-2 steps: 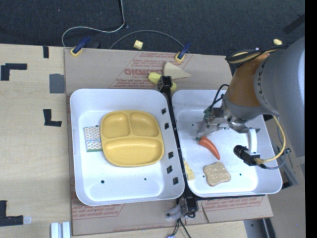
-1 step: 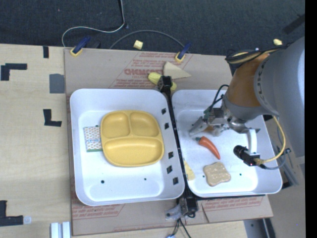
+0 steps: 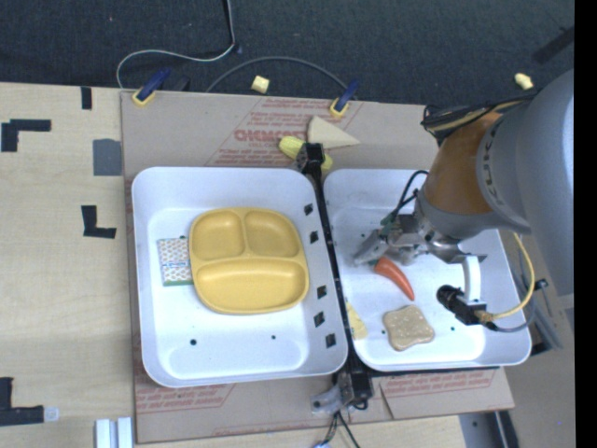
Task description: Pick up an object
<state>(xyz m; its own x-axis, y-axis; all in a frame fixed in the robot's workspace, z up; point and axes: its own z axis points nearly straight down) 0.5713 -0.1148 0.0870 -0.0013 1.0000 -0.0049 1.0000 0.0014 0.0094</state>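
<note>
Robotics lab test bench, judged from the setup. Two shallow white bins (image 3: 149,343) are clamped side by side onto a cardboard sheet (image 3: 270,129) laid over a pale wood-grain bench (image 3: 56,297). Black tape marks (image 3: 26,133) are seen on the bench at left. Loose cables (image 3: 224,26) are run across dark carpet (image 3: 392,26) at the far side. The grey industrial arm (image 3: 532,157) is seen at right.

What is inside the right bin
The right bin holds an orange carrot-like piece, a tan toast-like piece and the gripper. The arm covers its far right part.
</note>
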